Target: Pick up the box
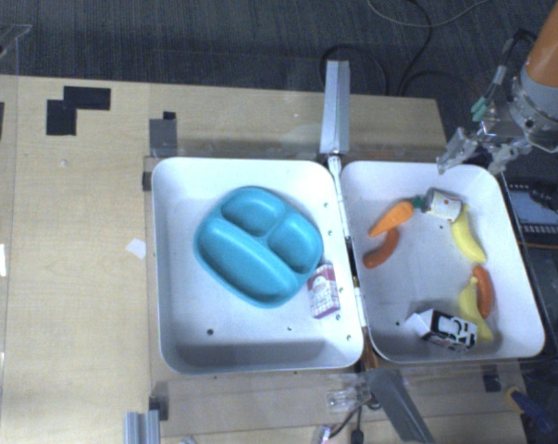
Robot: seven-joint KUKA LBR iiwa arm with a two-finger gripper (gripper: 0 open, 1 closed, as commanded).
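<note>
Box (324,290): lying in left bin (167,248) beside blue tray (257,244), untouched; claw (471,146) spread, pinching nothing, above right bin's (528,294) far rim; pickup wholly outstanding.

You can't read the label on the small box (324,290) beside the blue tray (257,243); print too small. Arm (549,72) is cut off at the right edge. Black-and-white item (451,330) partly hides a banana (472,307).

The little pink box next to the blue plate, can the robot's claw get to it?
Probably yes. The box lies flat with nothing on top, though it sits tight between the blue plate and the bin wall. The claw is far off.
</note>
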